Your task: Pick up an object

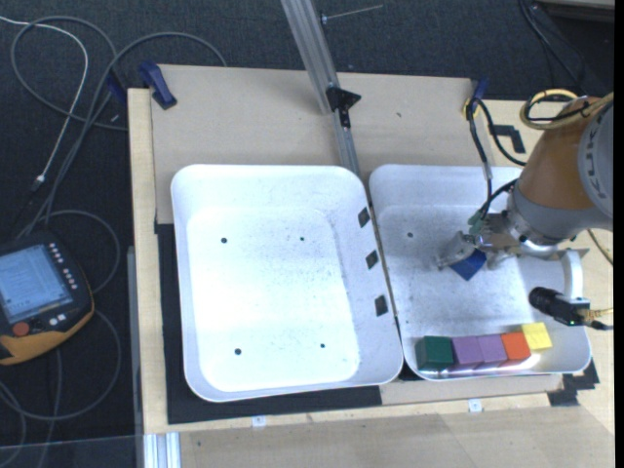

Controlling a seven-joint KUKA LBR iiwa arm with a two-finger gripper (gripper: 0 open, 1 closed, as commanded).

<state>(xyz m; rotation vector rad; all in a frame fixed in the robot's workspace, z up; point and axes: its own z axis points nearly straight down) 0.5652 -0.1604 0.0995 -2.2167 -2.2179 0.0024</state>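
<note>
1. The grey arm, with its orange band, reaches in from the right edge and bends down over the right bin.
2. The gripper sits low over the middle of the right bin's floor, its metal fingers pointing to the left.
3. A blue block lies right at the fingertips, partly covered by them. It touches or nearly touches the fingers, but whether they are clamped on it or merely resting beside it cannot be told from this angle.
4. The blue block is close to the bin floor, about midway between the bin's far wall and its near wall.
5. Along the near wall of the right bin stands a row of blocks, side by side and touching: a green block at the left, then a purple block, an orange block and a yellow block at the right end.
6. This row is well apart from the blue block and the gripper.
7. The left bin sits just beside the right one, their rims meeting along the middle of the bench.
8. A slanted aluminium post rises from the far side between the two bins.
9. A teach pendant lies on the dark floor at the far left, with cables looping around it.
</note>
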